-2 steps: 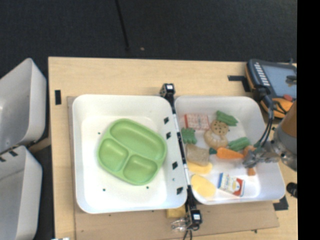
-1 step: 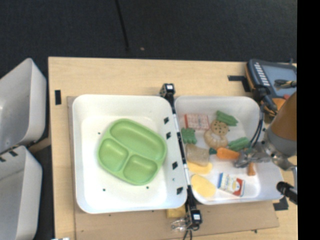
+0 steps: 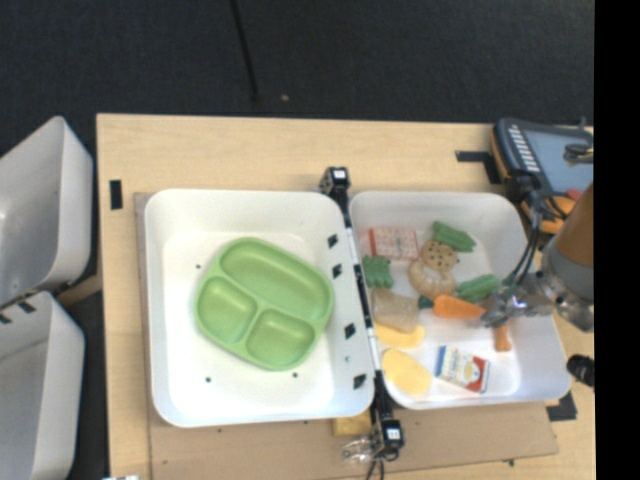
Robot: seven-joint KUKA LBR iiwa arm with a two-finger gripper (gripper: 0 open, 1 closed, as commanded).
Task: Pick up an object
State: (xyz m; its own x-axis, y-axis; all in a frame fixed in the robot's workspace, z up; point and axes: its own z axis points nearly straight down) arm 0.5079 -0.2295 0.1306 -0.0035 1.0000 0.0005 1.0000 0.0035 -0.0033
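The right bin holds several toy foods. Among them are a pink cracker pack, a round cookie, a green pod, an orange carrot, a beige bread slice, a yellow round piece and a small white, red and blue carton. My gripper reaches in from the right, low over the bin's right part. It sits just right of the carrot's tip. A small orange piece lies directly below it. Nothing is clearly lifted.
The left bin carries a green divided plate. A black divider with clips runs between the bins. A dark device with cables sits at the bench's back right. White containers stand off the bench's left side.
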